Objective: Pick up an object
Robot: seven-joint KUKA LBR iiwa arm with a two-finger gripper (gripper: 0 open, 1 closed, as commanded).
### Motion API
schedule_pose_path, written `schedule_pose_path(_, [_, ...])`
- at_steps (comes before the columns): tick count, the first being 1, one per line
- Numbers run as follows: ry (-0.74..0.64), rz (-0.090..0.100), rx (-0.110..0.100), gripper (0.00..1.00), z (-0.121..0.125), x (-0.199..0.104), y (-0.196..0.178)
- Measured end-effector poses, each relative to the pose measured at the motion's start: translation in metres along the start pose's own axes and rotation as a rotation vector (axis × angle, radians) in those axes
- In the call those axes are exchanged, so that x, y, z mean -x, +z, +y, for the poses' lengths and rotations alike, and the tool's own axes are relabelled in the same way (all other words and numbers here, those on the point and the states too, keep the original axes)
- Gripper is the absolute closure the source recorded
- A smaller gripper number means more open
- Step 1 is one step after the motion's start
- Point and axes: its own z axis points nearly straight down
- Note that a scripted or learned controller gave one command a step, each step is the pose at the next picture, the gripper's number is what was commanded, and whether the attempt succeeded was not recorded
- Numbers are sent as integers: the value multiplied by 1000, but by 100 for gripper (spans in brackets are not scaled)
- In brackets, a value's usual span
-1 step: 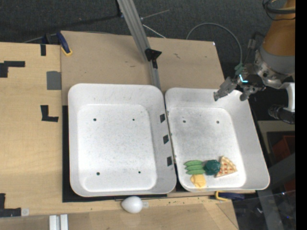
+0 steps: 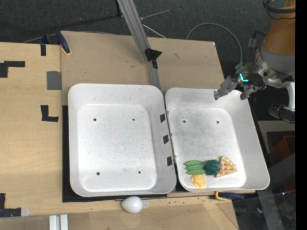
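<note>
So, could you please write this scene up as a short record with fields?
arm: reaches in from the right, orange band above the wrist
claw: over the top right corner of the right bin, open, holding nothing
toys: green pods, dark green piece, pizza slice, yellow piece, clustered at the right bin's near edge
egg: white, on the bench in front of the left bin

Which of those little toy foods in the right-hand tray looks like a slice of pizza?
The pizza slice, the triangular orange-and-cream piece at the right end of the cluster. Its neighbours are the green pods, a dark green lump and a yellow piece.
</note>
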Motion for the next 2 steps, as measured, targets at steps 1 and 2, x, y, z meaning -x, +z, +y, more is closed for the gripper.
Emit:
schedule_pose_path(1, [1, 0, -5, 0, -10, -4, 51])
schedule_pose_path(2, [2, 0, -7, 0, -14, 3, 112])
